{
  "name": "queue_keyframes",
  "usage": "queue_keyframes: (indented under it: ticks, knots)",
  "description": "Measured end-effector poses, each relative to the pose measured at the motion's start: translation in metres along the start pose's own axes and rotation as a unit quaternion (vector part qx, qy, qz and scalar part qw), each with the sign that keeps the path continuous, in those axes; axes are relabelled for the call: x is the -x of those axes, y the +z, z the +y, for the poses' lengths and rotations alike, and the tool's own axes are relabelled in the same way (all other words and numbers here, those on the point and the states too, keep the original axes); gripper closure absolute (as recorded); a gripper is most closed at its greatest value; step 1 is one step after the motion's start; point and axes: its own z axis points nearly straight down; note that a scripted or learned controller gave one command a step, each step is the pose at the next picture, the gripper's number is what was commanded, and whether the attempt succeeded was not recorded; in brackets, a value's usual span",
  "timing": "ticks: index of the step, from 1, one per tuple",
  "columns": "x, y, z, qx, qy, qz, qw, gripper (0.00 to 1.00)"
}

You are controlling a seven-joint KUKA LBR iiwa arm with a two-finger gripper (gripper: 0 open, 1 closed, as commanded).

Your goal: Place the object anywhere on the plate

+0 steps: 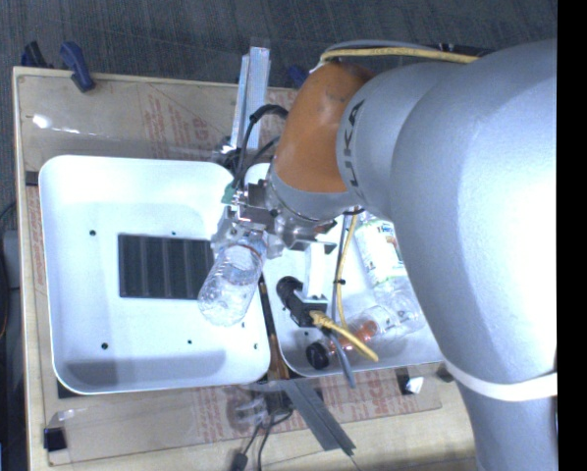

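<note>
Arm comes in from the right and covers most of the right bin, orange band over the gap between the two bins. I see the claw above the right edge of the left bin, pointing down and left. The claw is pinching a clear bottle by its upper end; that end sits between the metal fingers and the rest hangs free below them, slanted down and to the left. The bottle's lower end overlaps the right edge of the dark ribbed plate from this angle, but I cannot tell if it touches the plate or hangs over it. The plate lies flat in the middle of the left bin, white floor showing all around it. In the right bin I see a second clear bottle with a label, lying partly under the arm, well apart from the claw. Both bins sit on a pale bench, with blue clamps at its far left corner and dark carpet beyond
</note>
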Motion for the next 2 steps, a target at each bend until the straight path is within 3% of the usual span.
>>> queue_keyframes:
  ticks: [1,2]
  knots:
    - [-0.050,-0.003,-0.005,0.002,-0.087,0.000,0.9962,1.00]
    - [-0.013,0.002,0.060,0.001,-0.107,0.000,0.9943,1.00]
